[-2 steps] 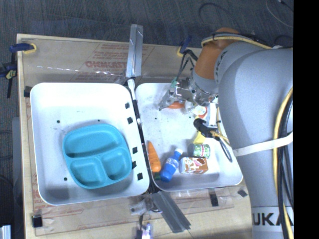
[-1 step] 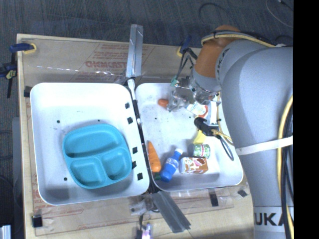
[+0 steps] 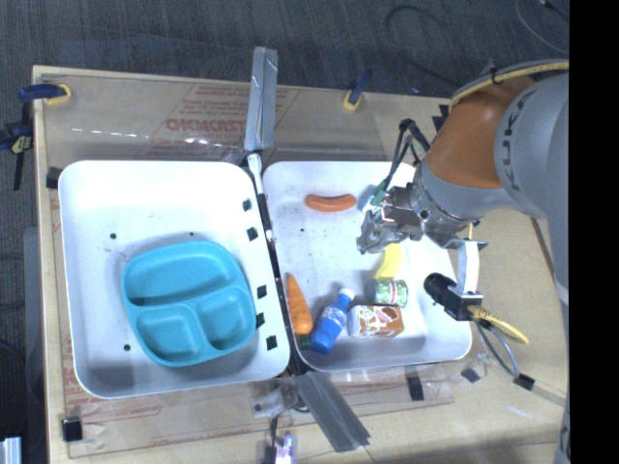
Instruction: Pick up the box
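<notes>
While gripper [image 3: 375, 232] hovered in right bin [image 3: 290, 187], box [image 3: 377, 321] lay near front wall, well apart, toward camera and level with pincer left-to-right. Box long axis ran roughly left-right, parallel to front wall. Bottle [image 3: 331, 322] touched its left end; can [image 3: 391, 291] sat just behind. Finger opening could not be told; nothing seen held. Judgement: next move needed travel toward front wall, then descent.

Bins [image 3: 87, 196]: white. Tray [image 3: 189, 301]: light blue. Sausage [image 3: 330, 202], up-left of tool [image 3: 379, 232]: orange-red. Carrot [image 3: 298, 304]: orange. Bottle [image 3: 330, 323]: blue, white cap. Box [image 3: 376, 321], below tool: white with brown-red print. Block [image 3: 390, 259] just below tool: yellow. Can [image 3: 391, 292]: green label.
</notes>
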